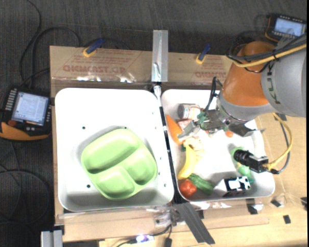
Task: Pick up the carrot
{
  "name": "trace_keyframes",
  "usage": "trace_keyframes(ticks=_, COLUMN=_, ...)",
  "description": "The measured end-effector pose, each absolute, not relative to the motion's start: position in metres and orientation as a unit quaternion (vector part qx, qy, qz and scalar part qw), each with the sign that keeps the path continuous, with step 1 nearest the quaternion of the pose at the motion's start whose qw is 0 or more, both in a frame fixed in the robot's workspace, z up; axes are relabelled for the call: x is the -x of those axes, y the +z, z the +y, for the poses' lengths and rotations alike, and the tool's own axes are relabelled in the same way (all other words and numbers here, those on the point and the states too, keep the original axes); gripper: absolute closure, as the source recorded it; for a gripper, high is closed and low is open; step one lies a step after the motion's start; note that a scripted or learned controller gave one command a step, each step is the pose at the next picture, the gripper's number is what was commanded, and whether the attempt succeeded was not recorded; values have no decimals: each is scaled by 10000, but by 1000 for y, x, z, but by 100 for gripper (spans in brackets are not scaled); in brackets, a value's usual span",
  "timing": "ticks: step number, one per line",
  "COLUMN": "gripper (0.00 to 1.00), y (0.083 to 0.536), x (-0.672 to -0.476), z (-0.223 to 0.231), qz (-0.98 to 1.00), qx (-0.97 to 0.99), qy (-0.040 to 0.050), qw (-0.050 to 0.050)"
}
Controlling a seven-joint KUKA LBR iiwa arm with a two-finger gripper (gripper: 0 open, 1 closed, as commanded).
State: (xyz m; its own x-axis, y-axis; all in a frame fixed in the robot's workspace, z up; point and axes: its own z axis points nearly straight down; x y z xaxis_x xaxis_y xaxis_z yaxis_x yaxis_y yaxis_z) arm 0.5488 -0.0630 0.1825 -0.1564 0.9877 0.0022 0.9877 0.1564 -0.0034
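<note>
The gripper (193, 130) hangs low over the right bin (257, 187), fingers spread apart, holding nothing. The orange carrot (172, 129) lies just at its nine o'clock, against the bin's left wall. A banana (190, 158) sits at the gripper's six o'clock. The left bin (72, 107) holds a green divided plate (118, 162).

Count, bench: 2 white bins, left bin (67, 138) & right bin (216, 161). Left bin: 1 green divided plate (118, 162). Right bin, approx. 6 items: 1 carrot (173, 128), 1 banana (189, 157), 1 tomato (187, 188), 1 green veg, poss. cucumber (202, 183), 1 can (188, 110), 1 black-and-white toy (237, 184). Small bits under arm: cannot tell no. Off bench: 2 handheld pendants w/ screens, 1 left (23, 113), 1 top right (287, 29). Clamps on board: 2, first (92, 47), second (202, 54).
</note>
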Motion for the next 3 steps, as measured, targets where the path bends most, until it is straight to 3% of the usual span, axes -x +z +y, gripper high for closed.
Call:
trace_keyframes(ticks=1, gripper=0, y=183, x=-543, z=-78, qz=-7358, qx=6772, qy=1, qw=23)
trace_keyframes(ticks=2, gripper=0, y=89, x=-600, z=-101, qz=-8044, qx=5941, qy=-20, qw=-41)
trace_keyframes(ticks=3, gripper=100, y=97, x=-600, z=-100, qz=-8045, qx=5940, qy=-36, qw=-27)
